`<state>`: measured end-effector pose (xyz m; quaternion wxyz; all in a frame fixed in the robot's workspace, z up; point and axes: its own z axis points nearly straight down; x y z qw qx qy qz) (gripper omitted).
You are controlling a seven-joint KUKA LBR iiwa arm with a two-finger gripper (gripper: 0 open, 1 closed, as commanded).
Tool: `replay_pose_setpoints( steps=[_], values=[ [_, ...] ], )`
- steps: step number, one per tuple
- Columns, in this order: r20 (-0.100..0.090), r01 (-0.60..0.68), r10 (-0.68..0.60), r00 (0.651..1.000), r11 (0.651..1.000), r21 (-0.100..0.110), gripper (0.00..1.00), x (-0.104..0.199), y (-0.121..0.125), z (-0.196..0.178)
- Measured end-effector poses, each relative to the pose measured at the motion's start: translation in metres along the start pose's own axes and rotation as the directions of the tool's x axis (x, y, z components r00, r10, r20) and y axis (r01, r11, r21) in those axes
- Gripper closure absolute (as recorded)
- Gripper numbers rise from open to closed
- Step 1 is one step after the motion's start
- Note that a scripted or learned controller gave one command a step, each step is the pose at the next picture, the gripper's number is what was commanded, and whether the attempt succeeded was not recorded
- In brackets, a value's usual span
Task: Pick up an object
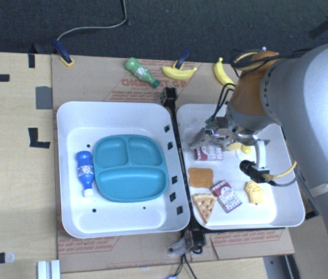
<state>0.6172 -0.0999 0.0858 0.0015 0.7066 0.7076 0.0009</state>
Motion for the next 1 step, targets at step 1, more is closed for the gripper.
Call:
replay_pose_setpoints(
  steps=[1],
  values=[
    [0.000,0.000,0.000,1.000,1.000,0.001,1.00,0.0000,-0.0002,-0.0093]
  ],
)
